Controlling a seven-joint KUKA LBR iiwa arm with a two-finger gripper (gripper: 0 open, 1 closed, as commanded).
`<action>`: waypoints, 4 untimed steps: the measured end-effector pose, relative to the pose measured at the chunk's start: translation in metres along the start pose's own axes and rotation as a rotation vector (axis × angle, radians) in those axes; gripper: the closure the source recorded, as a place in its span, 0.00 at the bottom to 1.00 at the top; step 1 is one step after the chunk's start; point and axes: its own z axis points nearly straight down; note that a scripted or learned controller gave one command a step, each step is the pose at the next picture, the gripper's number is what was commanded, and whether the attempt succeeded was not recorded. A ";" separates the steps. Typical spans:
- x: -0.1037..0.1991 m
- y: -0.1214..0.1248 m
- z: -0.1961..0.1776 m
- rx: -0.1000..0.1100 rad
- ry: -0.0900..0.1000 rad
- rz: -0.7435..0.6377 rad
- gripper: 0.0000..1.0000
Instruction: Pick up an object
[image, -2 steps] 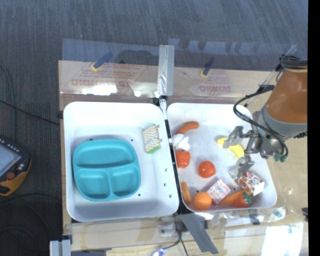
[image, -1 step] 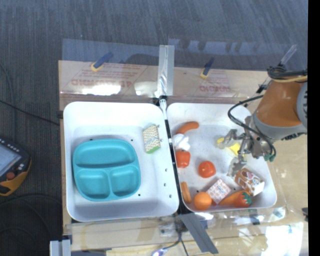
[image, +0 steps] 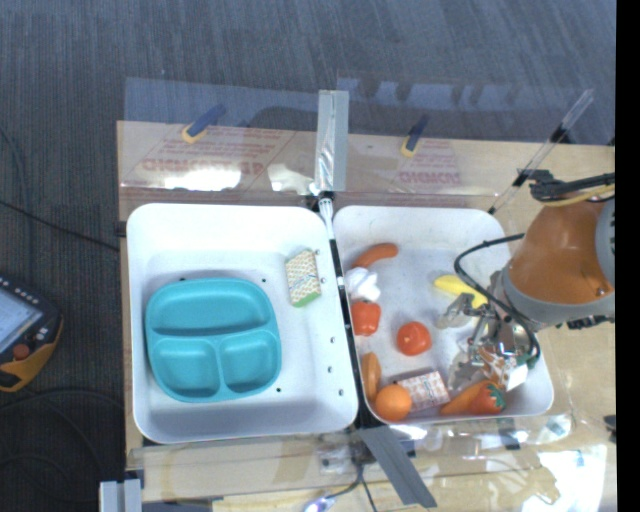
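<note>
The task names no particular object, so the nearest candidate is taken: a carrot (image: 472, 400) lying in the right bin's (image: 425, 222) near-right corner, just below the gripper (image: 487, 352). Whether the gripper is spread or closed cannot be told from the camera view; cable and metal parts clutter it, and nothing is seen held in it.

Beside the carrot, to its left, a small wrapped box (image: 420, 388) is seen, and an orange (image: 393, 402) touching or nearly touching that. A red tomato (image: 413, 338) sits near the bin's middle, well clear of neighbours. A banana (image: 457, 287) lies by the arm's orange band (image: 560, 255), partly hidden. Against the divider, a sausage-like piece (image: 375, 254), a white crumpled item (image: 362, 286), a red pepper-like piece (image: 366, 318) and an orange oblong (image: 371, 372) are stacked in a column.

In the left bin (image: 200, 225), a teal divided tray (image: 212, 336) and a sponge (image: 302, 277) are placed apart.

For a clean grasp, the carrot should probably be approached straight down and closed on across its narrow width. The bin wall is close, so a collision there is likely to be the risk. The tomato is judged an easier target, being isolated, though it may roll.
</note>
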 end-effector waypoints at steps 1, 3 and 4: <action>-0.096 0.014 0.003 0.000 0.009 0.205 0.00; -0.096 0.019 -0.009 0.006 -0.002 0.257 1.00; -0.096 0.020 -0.009 0.006 -0.001 0.256 0.00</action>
